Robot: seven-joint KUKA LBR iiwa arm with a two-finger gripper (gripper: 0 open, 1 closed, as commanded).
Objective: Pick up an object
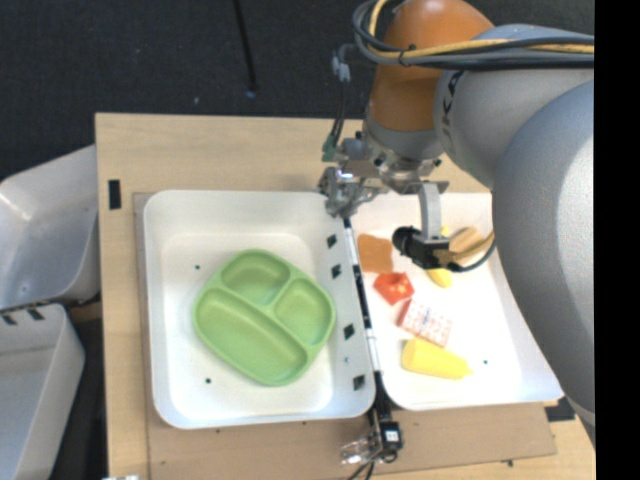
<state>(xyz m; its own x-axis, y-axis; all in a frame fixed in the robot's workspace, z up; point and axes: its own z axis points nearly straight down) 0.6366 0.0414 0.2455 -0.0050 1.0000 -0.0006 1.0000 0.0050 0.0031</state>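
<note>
The right bin (500, 368) holds several small items: a flat orange piece (375, 253), a red block (393, 286), a white block with pink dots (425, 320), a yellow piece (433, 360) and a tan piece (466, 240) with a small yellow bit (440, 277) beside it. My gripper (345, 190) hangs at the far left corner of this bin, over the divider between the bins, just beyond the orange piece. Nothing shows in its grasp. The orange wrist band and grey arm cover the bin's far right part.
A green divided plate (264, 314) lies in the left bin (165, 368). A black cable loop (413, 245) hangs from the wrist over the tan piece. The wooden bench (200, 148) frames both bins.
</note>
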